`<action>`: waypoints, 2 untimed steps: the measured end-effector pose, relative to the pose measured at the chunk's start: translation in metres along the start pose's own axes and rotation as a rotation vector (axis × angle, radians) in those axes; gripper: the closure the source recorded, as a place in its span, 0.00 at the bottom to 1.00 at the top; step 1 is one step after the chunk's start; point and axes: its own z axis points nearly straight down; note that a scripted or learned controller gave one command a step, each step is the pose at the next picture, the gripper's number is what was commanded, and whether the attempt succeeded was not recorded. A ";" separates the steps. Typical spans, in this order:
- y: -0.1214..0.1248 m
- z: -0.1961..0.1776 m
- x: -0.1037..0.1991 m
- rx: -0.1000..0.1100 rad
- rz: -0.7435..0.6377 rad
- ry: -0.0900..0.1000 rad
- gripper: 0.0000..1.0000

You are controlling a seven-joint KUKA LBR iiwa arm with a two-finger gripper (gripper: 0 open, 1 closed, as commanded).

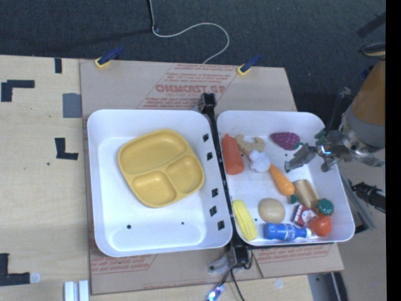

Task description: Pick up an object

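The right bin [276,119] holds several toy foods: a red-orange sausage [232,155], purple grapes [285,140], a white lump [260,163], an orange carrot [282,180], a brown roll [306,193], a beige egg [271,210], yellow corn [243,219], a blue bottle [285,232] and a red tomato [322,223]. My gripper [313,160] hangs over the bin's right side, just right of the carrot and above the brown roll. Its fingers [298,160] are spread open with nothing between them.
The left bin [109,224] holds a yellow compartment plate [161,167]. A black divider [216,180] runs between the bins. A small red-and-white item [302,216] lies beside the tomato. A white cable [188,30] loops behind the bench.
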 end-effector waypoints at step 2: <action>0.047 0.150 0.076 -0.004 -0.004 -0.001 0.00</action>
